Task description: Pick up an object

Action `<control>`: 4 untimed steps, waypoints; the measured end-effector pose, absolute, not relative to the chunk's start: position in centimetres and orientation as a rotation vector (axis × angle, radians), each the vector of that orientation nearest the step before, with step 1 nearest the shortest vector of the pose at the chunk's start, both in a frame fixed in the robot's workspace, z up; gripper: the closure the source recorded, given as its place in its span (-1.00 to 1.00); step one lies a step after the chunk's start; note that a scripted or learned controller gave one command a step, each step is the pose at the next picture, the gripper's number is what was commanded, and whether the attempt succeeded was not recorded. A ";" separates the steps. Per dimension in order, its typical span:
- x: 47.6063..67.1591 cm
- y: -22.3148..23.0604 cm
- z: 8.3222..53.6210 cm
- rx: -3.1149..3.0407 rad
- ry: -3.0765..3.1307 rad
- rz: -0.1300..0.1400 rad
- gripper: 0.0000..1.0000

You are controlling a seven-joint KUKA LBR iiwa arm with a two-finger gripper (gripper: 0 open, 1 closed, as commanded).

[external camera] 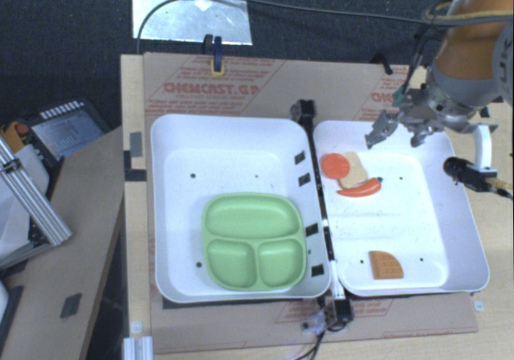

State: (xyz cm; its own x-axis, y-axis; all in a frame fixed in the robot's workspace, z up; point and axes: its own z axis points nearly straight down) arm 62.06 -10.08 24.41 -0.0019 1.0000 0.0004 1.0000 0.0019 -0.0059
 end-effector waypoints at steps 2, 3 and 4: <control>62.1 -10.8 20.3 -2.220 -2.222 0.002 -1.00; 61.5 -9.9 15.1 -2.219 -2.221 0.003 -1.00; 61.3 -10.5 10.8 -2.220 -2.221 0.002 -1.00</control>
State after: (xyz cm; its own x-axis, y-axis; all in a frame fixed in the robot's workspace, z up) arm 61.28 -10.47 10.80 -0.0006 1.0000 0.0003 1.0000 0.0006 -0.0023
